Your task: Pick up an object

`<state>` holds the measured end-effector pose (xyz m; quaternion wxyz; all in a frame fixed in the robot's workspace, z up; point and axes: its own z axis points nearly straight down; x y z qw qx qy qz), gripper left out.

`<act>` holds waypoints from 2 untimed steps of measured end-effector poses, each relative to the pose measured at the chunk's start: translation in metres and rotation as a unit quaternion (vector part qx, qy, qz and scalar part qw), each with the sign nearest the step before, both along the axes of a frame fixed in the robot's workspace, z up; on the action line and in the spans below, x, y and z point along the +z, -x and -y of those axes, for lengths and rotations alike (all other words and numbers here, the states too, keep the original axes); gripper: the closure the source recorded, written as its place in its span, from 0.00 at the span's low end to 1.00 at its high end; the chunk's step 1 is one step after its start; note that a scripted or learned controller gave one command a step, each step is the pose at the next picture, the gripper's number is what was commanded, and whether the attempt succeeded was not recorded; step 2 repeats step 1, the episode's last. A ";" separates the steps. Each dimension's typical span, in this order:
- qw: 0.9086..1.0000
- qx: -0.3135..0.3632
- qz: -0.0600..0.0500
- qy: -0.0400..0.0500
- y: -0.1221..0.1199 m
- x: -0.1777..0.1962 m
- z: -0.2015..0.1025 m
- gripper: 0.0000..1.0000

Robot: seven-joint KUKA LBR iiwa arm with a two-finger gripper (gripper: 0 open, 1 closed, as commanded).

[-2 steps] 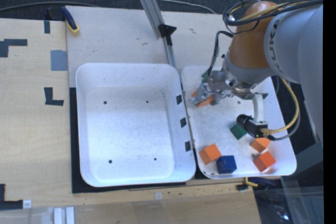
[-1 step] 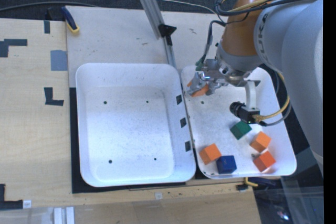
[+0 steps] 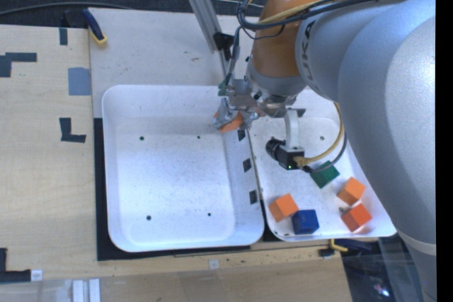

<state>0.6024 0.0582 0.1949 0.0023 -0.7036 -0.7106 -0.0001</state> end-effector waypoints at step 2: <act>1.000 -0.002 -0.001 0.001 0.000 0.009 0.004 1.00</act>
